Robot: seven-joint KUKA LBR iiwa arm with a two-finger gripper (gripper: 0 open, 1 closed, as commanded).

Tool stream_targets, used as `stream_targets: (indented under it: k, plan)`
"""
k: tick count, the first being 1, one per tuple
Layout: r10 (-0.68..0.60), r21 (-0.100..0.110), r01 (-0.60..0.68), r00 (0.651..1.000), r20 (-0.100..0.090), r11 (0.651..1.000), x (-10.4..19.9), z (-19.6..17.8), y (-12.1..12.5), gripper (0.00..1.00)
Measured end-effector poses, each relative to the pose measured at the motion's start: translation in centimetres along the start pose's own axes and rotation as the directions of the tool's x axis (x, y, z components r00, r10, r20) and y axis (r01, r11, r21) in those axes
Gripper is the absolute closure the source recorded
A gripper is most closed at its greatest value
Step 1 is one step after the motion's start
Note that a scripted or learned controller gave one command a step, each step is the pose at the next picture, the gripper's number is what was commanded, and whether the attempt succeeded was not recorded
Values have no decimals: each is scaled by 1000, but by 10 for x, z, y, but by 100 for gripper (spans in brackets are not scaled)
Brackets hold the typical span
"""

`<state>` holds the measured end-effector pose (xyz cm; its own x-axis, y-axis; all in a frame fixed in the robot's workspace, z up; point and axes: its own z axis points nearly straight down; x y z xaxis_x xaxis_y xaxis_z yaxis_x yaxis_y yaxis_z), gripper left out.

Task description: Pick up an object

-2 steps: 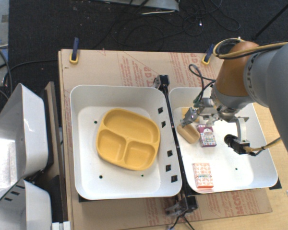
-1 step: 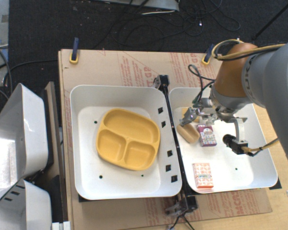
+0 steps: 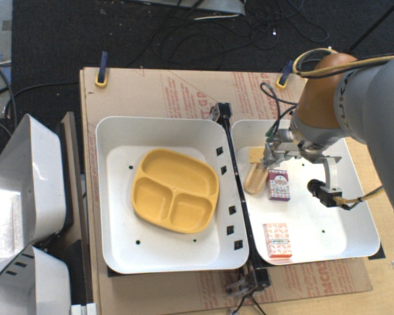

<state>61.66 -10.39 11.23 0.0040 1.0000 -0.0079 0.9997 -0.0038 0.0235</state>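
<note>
Arm (image 3: 341, 104) reaches in from the right, pincer (image 3: 270, 155) low over the back-left part of the R bin (image 3: 354, 241). Pincer state: can't tell, its working end is hidden under the wrist from this angle. Nearest things: tan block (image 3: 255, 177), lying tilted just below-left of the pincer, by the bin's left wall; small yellow piece (image 3: 255, 154) right beside the pincer, partly hidden; purple carton (image 3: 279, 184) upright just right of the block, close to it, touching or not I can't say. Orange carton (image 3: 278, 241) lies flat nearer the front rim, well apart from the pincer. L bin (image 3: 111, 241) holds a yellow divided plate (image 3: 175, 190), not in play by the look of it. Progress, as I judge: approach done or nearly so, grasp unconfirmed. Nothing visibly gripped, and all items look to rest on bin floors. Likely target is the block or yellow piece, w/ the purple carton crowding it. Left to do: close on one item, lift clear. Risk: tilted block slips, or carton gets knocked.
</note>
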Motion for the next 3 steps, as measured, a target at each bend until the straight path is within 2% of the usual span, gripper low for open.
stream_targets:
  k: [1,2,3]
  plan:
    - [-8,18,8,1000,-7,1000,6,-62,3,100]
    - [-8,17,8,1000,-7,1000,5,-116,6,100]
    - [-11,23,12,1000,-9,1000,50,-127,-13,100]
